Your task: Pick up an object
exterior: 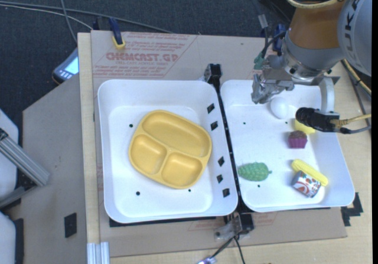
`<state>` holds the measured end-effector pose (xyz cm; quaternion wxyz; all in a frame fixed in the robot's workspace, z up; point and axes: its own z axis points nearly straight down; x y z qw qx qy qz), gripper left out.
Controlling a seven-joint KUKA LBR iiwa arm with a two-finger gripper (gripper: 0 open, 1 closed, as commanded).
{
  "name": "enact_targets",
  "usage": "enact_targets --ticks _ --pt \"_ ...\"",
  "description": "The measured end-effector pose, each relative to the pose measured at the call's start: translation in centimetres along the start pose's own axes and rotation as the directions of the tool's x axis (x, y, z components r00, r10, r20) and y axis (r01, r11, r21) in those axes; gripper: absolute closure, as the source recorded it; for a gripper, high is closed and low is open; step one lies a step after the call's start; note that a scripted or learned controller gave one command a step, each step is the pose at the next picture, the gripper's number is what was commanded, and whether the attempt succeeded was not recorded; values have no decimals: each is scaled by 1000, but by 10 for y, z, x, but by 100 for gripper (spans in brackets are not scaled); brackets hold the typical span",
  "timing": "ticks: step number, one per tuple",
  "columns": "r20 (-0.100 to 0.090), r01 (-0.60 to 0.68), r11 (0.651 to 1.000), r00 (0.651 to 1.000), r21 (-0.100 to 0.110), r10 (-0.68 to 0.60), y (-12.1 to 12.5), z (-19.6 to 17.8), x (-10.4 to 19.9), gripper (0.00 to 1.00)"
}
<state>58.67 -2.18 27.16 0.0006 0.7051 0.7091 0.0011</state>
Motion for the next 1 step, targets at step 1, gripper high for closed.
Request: enact_targets --ticks 1 --pt "0 -1 1000 1000 0 1 29 10 44 100"
